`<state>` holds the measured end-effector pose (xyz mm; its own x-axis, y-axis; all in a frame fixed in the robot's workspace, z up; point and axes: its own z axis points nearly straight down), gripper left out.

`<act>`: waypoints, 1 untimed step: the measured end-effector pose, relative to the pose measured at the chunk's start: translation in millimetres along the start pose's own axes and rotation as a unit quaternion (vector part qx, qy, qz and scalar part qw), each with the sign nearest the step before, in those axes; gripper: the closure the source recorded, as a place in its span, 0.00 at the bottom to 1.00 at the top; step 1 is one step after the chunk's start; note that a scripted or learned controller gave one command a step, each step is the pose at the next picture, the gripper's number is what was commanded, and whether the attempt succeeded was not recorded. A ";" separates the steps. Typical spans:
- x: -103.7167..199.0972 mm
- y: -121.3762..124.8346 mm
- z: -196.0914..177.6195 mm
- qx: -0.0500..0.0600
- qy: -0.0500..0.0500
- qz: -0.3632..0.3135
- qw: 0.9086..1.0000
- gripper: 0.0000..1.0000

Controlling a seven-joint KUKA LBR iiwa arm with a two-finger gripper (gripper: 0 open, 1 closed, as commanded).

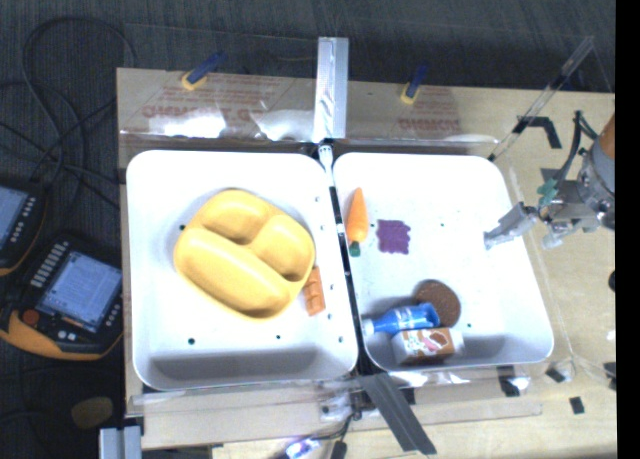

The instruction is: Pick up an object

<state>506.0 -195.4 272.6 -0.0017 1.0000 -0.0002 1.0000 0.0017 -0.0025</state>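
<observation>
My gripper hangs over the right rim of the right bin, open with nothing between its fingers. One grey finger points down-left over the bin's right side. In this bin lie an orange carrot by the left wall, a purple piece, a brown round disc, a blue bottle and a brown-labelled can at the front. All of these sit to the left of and below the gripper, apart from it.
The left bin holds a big yellow lumpy object and a small orange piece against the divider. Thin rods and cables stand by the arm at the right. Handheld devices lie off the bench at left.
</observation>
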 end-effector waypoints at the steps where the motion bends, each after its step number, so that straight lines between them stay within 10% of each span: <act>1: 8.2 26.3 141.3 0.000 0.000 -0.060 0.998 0.00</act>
<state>531.9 -187.2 131.2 -0.1215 0.9926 0.0009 0.9926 0.1215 -0.0027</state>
